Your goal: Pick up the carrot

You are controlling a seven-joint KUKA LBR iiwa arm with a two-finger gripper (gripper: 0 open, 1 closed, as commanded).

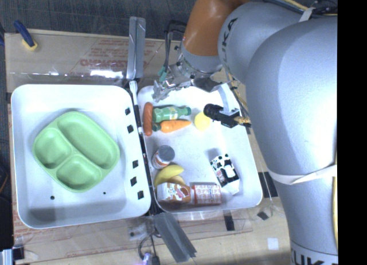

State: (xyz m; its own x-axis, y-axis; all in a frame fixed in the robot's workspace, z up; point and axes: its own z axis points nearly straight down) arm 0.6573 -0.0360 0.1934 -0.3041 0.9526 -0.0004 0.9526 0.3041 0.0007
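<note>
The orange carrot (175, 125) lies flat near the back of the right bin (251, 172). It sits just in front of a green bottle (170, 112), between a red sausage (148, 118) and a yellow lemon (202, 121). My gripper (165, 88) hangs over the bin's back left corner, behind the bottle and apart from the carrot. It is open, with nothing between its fingers.
In the front half of the right bin are a small can (164, 155), a banana (170, 172), a jar (172, 192), a can lying on its side (205, 194) and a cow-patterned carton (225, 169). The left bin (23, 103) holds a green divided plate (75, 149).
</note>
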